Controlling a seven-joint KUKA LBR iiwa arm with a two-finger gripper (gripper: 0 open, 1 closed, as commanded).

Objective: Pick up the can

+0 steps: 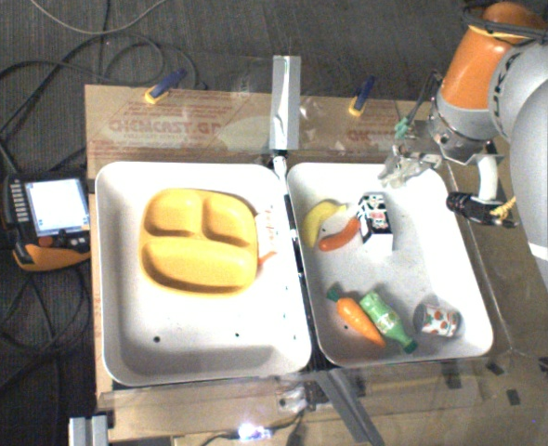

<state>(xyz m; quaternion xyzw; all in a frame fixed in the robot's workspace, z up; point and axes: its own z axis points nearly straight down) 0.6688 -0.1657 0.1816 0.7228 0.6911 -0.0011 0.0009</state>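
Can (437, 321), small with a red-and-white patterned label, lay on its side in the near right corner of the right bin (469, 249) as I watched. Just left of it sat a green bottle (385, 320) and a toy carrot (358, 320), side by side. Farther back in that bin I saw a banana (320, 218), a red sausage-like toy (339, 235) and a small black-and-white carton (376, 215) clustered together. My claw (404, 167) hovered over the bin's far edge, well apart from the can, with nothing in it; I could not tell how wide it stood. The left bin (125, 333) held a yellow divided tray (200, 241). Both bins rested on the counter (125, 124).
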